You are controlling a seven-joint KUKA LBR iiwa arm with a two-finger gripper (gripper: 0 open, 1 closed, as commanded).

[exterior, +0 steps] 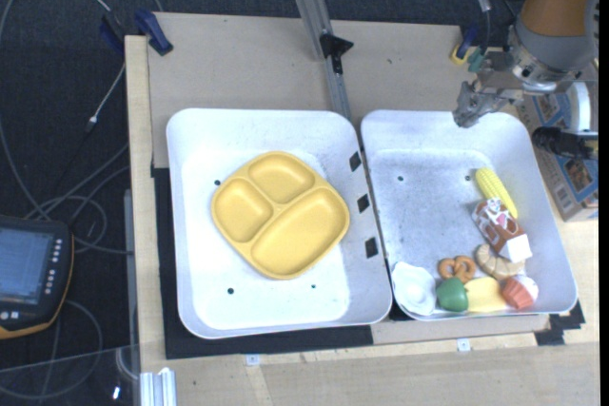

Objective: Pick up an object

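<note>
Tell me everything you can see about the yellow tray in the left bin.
The yellow tray looks like smooth plastic, rounded, with three compartments: two small ones at the back and left, one large one at the front right. It lies flat and turned at an angle on the left bin's floor, with nothing in its compartments.

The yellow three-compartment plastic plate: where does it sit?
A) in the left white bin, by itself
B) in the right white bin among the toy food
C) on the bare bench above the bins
A: the yellow three-compartment plastic plate lies in the left white bin, apart from the toy food in the right one.
</note>
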